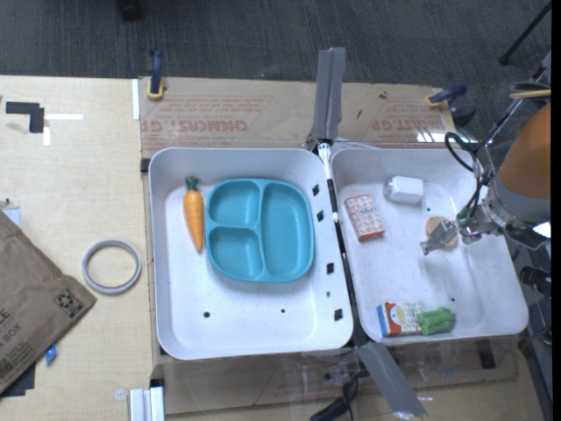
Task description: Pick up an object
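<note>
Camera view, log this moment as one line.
tool over right bin | beside tan round object | grasp unclear | carrot, blue plate in left bin

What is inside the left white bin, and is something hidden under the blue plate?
The left bin holds a toy carrot and a blue three-compartment plate, lying side by side. The plate covers the bin floor beneath it, so anything there cannot be seen.

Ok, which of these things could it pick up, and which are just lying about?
Could be picked, in the bins:
carrot
blue tray
white block
red box
tan piece, by the gripper
carton
green item

Lying about, outside the bins:
tape ring
cardboard box
clamps on the bench edge
</note>
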### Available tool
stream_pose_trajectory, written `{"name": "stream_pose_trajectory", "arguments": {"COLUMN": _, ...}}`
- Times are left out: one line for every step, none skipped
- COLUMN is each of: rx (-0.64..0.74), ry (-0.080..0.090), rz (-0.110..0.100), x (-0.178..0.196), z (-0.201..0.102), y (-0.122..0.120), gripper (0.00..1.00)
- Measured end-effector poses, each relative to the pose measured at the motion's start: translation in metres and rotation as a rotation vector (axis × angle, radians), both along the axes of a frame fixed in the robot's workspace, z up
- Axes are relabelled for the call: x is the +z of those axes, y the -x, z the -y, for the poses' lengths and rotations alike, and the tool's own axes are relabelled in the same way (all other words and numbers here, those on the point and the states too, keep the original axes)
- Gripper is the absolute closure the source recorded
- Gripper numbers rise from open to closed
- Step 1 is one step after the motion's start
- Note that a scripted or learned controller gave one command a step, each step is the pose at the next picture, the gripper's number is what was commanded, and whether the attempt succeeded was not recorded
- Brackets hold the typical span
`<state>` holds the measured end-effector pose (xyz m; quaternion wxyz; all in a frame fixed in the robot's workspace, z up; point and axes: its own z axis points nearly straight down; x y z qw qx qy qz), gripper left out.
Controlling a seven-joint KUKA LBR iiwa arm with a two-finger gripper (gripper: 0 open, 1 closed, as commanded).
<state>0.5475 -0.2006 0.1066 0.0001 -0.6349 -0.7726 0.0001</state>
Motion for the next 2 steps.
{"name": "stream_pose_trajectory", "arguments": {"rx": -0.091, "ry": -0.008, "rz": 0.0, "x": -0.015, "z": 0.014, "y": -0.061, "gripper": 0.0}}
{"name": "stream_pose_trajectory", "arguments": {"rx": -0.098, "ry": 0.0, "rz": 0.0, "x": -0.015, "z": -0.007, "y": -0.031, "gripper": 0.0}}
